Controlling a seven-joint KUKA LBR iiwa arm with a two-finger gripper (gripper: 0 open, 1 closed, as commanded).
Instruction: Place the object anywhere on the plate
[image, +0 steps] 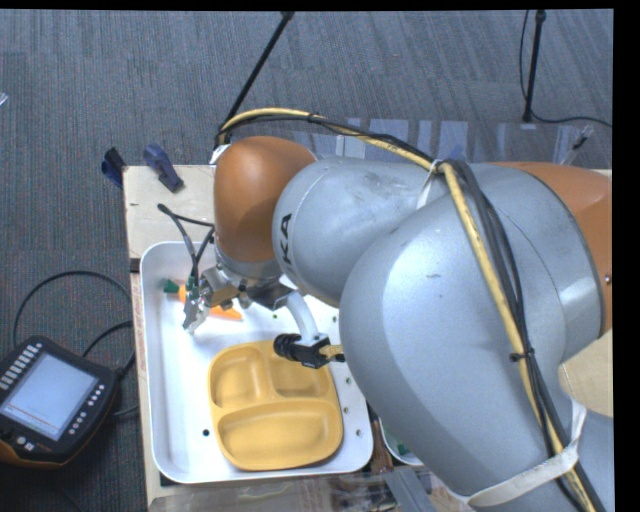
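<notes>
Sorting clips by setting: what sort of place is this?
Likely a robotics lab: a large grey and orange robot arm over a shallow white bin, a handheld control pendant on grey carpet.

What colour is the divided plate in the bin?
Yellow plate, plain, clearest in the camera view.

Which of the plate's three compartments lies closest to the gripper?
The upper-left compartment of the yellow plate; the gripper sits just above-left of it, while the upper-right and wide bottom compartments lie farther.
</notes>
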